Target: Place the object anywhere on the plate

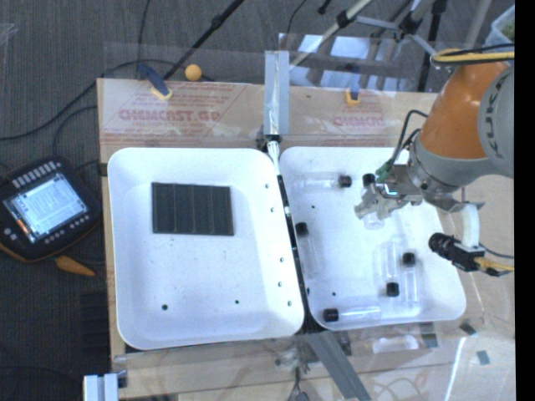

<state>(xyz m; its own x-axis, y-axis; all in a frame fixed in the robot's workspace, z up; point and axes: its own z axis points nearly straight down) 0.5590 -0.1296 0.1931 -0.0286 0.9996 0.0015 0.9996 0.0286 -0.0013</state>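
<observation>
1. The jaws [373,205] hover above the right bin [451,303]; whether they are open or closed cannot be told.
2. Clear tubes [394,261] with black caps lie scattered at its 6 o'clock.
3. The dark plate [192,209] sits in the left bin [134,307], at 9 o'clock of the jaws.

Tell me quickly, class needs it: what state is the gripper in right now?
Gripper: over the right bin, among the clear tubes; open or shut cannot be told, and no grasp is visible.

Faint red lettering runs across the cardboard sheet [192,117] behind both bins, too blurred to read; the handheld screen [46,203] is unreadable
</observation>
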